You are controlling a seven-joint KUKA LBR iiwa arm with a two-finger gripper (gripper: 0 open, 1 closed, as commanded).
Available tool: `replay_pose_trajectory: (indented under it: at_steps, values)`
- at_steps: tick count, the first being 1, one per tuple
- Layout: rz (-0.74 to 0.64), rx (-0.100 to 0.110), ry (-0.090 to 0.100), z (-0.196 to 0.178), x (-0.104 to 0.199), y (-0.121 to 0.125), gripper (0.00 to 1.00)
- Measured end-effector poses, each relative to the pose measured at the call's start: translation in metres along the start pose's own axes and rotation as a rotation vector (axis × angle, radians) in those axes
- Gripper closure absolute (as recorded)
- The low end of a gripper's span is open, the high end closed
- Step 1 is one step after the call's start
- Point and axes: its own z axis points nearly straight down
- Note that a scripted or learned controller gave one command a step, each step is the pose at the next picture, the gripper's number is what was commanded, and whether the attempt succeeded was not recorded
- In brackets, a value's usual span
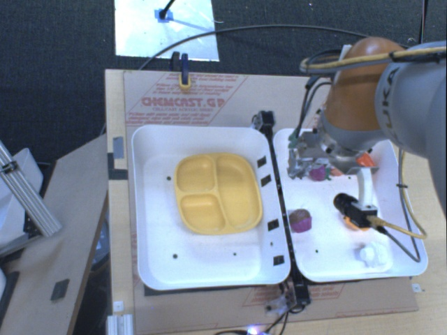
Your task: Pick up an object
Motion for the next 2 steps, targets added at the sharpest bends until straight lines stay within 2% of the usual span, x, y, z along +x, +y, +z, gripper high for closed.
replay_pose_trajectory:
  at_steps: [1, 2]
  values:
    - [0.001, -0.001, -0.001, -0.012, 0.051, 0.007, 1.0]
    - [0.001, -0.001, -0.001, -0.008, 0.106, 0.009, 1.0]
